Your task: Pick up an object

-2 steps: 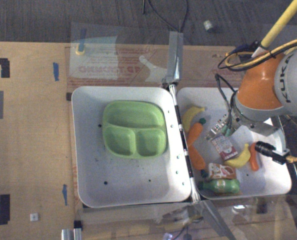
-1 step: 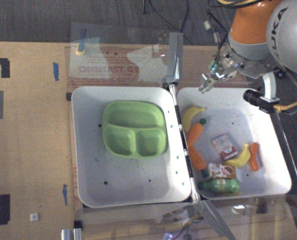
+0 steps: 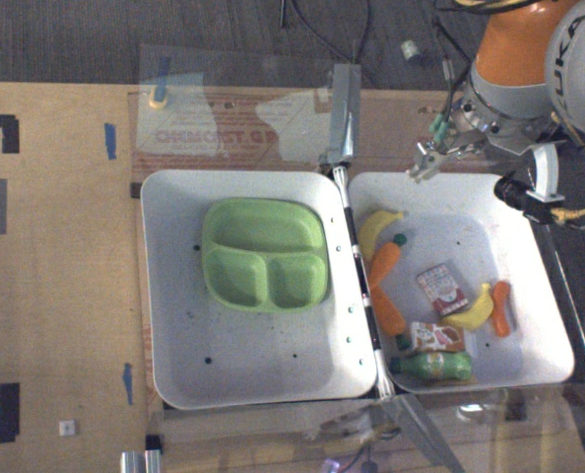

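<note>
My gripper [image 3: 428, 159] hangs above the far rim of the right bin [image 3: 529, 363], open with nothing between its fingers. Below it in that bin lie a yellow banana [image 3: 376, 229], an orange carrot [image 3: 385, 260] and a second orange carrot [image 3: 388, 312] along the left wall. Further right are a small red-and-white carton [image 3: 440, 287], another banana [image 3: 474, 309] and a short orange piece [image 3: 501, 308]. A snack box [image 3: 436, 336] and a green bottle [image 3: 435, 366] lie by the near wall.
The left bin [image 3: 174, 343] holds a green divided plate [image 3: 266, 254]. A metal divider bar [image 3: 344, 121] runs back from between the bins. Black cables [image 3: 317, 13] lie on the floor behind.
</note>
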`<act>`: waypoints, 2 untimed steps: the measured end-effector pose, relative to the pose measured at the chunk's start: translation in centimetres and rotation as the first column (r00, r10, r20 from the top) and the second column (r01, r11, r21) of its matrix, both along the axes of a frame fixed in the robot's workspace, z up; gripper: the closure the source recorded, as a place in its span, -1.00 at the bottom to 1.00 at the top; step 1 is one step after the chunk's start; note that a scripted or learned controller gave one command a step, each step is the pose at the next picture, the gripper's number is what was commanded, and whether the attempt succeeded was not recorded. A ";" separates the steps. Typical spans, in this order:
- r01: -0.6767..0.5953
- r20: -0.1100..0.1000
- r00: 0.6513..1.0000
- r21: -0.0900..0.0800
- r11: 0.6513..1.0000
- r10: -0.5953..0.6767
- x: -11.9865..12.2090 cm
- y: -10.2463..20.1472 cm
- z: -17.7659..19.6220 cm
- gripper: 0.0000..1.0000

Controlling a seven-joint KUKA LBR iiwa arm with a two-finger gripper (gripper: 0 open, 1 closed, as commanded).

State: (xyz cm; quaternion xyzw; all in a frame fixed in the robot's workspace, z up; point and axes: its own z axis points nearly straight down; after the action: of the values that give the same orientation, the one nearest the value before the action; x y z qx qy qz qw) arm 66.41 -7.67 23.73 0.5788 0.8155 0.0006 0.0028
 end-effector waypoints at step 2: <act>-0.007 -0.003 1.000 0.002 1.000 0.007 -5.6 -2.1 -8.6 -1.00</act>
State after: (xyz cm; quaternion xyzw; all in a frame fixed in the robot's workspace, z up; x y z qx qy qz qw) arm 60.76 -9.81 15.12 0.5760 0.8175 0.0003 0.0009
